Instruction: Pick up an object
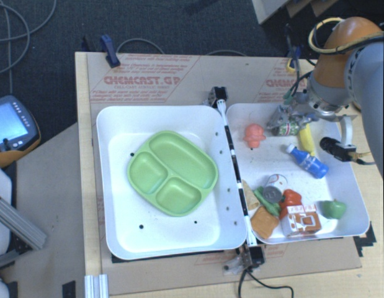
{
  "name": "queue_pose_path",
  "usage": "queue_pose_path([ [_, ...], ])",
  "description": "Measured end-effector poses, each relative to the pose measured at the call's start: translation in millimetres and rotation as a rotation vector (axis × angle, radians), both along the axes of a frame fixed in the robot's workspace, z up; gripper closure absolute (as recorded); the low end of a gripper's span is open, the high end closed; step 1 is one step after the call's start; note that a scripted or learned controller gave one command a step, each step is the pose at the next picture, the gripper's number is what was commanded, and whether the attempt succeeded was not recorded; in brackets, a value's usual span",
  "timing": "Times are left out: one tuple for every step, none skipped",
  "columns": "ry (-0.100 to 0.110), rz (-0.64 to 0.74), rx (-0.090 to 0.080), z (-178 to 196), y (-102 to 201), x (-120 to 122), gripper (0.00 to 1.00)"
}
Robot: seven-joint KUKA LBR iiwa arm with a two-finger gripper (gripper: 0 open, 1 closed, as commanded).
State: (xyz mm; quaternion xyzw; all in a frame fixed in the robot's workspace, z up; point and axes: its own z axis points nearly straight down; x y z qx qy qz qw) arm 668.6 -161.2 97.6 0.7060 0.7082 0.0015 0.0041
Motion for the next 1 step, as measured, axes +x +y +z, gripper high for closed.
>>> queue_pose_path([
  [0.006, 0.0, 0.001, -10.6, 50.5, -0.8, 1.0],
])
